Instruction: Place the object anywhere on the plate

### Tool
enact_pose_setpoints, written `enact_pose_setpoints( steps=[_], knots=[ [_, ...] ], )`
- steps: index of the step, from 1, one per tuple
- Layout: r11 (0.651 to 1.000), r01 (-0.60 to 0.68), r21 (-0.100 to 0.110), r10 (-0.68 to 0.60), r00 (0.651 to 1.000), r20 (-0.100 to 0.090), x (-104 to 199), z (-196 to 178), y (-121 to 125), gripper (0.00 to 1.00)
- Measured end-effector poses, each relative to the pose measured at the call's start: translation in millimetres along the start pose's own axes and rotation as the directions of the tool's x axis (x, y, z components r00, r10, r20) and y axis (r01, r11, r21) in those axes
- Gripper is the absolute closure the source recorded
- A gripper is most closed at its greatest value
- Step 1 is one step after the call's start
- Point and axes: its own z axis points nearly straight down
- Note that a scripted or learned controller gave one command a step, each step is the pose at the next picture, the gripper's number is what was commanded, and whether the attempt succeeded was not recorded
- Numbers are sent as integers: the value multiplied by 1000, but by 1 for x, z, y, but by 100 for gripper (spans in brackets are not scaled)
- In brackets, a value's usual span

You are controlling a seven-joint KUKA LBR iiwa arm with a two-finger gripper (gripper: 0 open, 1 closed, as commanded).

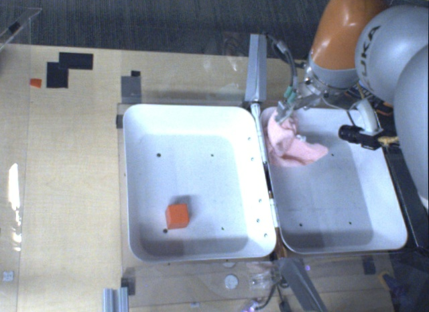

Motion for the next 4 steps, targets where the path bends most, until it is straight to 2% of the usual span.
enact_pose_setpoints(
  steps=[1, 2, 3, 4],
  knots=[
    [1000, 7, -3, -7, 1000, 1, 0, -41, 3, 100],
    [917, 398, -2, -398, 917, 0, 52, -32, -1, 100],
    [690, 724, -4, -724, 690, 1, 102, -27, 3, 100],
    [439, 899, -5, -899, 439, 4, 144, -38, 2, 100]
  ],
)
